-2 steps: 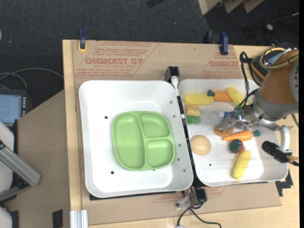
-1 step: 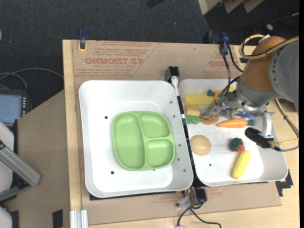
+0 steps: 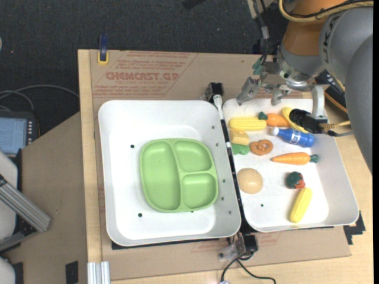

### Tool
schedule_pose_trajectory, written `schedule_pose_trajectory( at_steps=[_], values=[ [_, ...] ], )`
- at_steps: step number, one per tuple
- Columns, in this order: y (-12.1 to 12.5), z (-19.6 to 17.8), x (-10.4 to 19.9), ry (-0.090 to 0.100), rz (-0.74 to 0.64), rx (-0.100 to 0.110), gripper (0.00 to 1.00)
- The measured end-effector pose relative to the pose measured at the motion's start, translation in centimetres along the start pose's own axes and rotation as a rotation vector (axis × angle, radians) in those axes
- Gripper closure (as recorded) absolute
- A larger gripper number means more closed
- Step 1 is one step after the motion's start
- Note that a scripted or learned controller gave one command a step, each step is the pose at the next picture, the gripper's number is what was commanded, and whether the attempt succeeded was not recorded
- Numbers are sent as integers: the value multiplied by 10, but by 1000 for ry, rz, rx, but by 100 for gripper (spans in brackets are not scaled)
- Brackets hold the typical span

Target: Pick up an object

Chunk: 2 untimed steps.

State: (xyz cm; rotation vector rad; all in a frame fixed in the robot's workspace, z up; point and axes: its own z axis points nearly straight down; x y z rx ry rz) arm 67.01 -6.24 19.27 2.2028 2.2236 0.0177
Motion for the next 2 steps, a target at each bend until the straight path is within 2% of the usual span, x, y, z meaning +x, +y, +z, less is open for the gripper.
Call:
schedule_pose_trajectory(
  at_steps=[1,2],
  values=[
    [-91,62,-42,1,16,28,0],
    [-27,94,-75,0,5,7,0]
  ],
)
